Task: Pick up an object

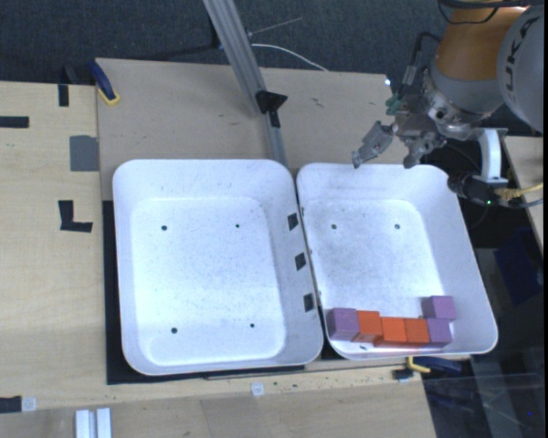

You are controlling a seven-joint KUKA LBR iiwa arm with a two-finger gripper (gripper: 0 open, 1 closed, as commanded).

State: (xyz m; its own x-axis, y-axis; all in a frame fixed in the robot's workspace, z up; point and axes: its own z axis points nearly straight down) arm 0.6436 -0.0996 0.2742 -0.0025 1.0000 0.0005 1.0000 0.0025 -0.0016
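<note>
The end effector point(384, 153) hangs over the far rim of the right bin point(466, 245), its two fingers spread wide with nothing between them. Well below it, toward the near edge of that bin, a row of blocks lies against the wall: a purple block point(344, 322), orange blocks point(393, 329), and what seem to be two more purple blocks point(438, 318) stacked at the end. To its left lies the left bin point(128, 245) on the desk point(36, 245).

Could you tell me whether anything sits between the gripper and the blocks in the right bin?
Nothing visible does. The gripper hangs above the right bin's far rim, the purple and orange blocks lie along its near wall, and bare bin floor lies between.
</note>
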